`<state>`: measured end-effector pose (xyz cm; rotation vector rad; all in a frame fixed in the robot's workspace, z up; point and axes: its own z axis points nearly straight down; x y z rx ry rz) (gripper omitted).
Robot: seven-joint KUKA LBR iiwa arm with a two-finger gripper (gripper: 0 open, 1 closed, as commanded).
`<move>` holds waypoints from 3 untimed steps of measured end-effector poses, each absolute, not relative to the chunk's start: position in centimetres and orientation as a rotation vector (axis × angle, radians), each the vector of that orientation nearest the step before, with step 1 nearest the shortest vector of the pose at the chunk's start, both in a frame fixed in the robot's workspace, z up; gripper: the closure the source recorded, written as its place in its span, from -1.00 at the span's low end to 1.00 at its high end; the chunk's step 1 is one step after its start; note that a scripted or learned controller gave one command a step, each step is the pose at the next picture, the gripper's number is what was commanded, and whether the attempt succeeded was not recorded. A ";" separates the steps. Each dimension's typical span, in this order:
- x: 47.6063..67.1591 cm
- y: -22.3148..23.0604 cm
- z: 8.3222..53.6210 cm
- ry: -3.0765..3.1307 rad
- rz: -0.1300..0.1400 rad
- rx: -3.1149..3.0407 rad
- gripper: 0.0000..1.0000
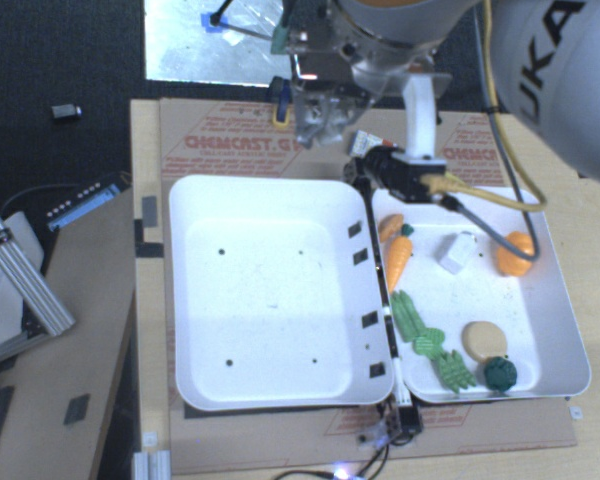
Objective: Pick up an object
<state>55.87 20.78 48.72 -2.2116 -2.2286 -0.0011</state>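
**Objects all in right bin, end effector parked up over the divide's far end**

Objects sit in the right bin (570, 353): a carrot (397, 254) lying near the divider, long axis running roughly near-to-far with its green top at the far end; a small white block (457, 252); an orange piece (515, 253) near the right wall; a green leafy strip (417, 328) and another green sprig (455, 370) lower down; a tan disc (484, 340); a dark green lump (499, 372) at the near corner. Left bin (270, 298) carries nothing to grab.

End effector (322, 120) hangs above the far rim of the left bin, just left of the divider. Whether it is wide or narrow cannot be told (metal hardware is blurred, nothing is visibly gripped).

Key relation: every candidate lies toward the viewer and to the right of the end effector. Carrot is nearest, just across the divider; the tan disc and dark green lump are well apart from it. Judgement: task not yet started, next move needs travel right and nearer, then a descent. Carrot lies close to the divider wall, so a collision there looks like the risk.
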 end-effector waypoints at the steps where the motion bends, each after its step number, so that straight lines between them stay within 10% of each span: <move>1: 54.0 22.2 50.6 -2.228 -0.006 -2.215 1.00; 3: 48.5 23.4 53.5 -2.226 -0.001 -2.216 1.00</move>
